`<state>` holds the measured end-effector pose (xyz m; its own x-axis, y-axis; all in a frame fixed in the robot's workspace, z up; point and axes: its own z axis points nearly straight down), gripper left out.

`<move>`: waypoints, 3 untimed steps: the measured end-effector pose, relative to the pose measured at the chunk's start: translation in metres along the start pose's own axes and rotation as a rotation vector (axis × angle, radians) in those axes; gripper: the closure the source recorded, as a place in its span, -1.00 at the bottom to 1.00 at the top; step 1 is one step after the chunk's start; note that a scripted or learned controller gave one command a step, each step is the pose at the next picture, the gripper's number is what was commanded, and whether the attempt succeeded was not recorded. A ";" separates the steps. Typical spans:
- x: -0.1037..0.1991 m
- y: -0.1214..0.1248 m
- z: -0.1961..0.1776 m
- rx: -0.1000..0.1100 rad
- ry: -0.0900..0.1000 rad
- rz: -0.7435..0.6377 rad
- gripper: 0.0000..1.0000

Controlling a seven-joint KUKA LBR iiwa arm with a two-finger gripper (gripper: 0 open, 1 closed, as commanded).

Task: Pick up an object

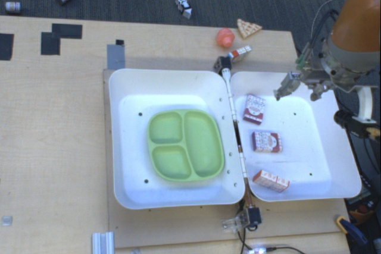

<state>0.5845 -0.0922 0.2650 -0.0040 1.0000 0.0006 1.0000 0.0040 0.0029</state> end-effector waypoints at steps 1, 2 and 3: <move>-0.017 -0.087 0.156 0.004 0.000 0.002 -1.00; -0.002 -0.096 0.178 -0.006 -0.003 0.004 -1.00; -0.001 -0.093 0.166 -0.013 -0.003 0.003 1.00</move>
<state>0.4916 -0.0933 0.0987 -0.0014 1.0000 -0.0028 0.9999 0.0014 0.0160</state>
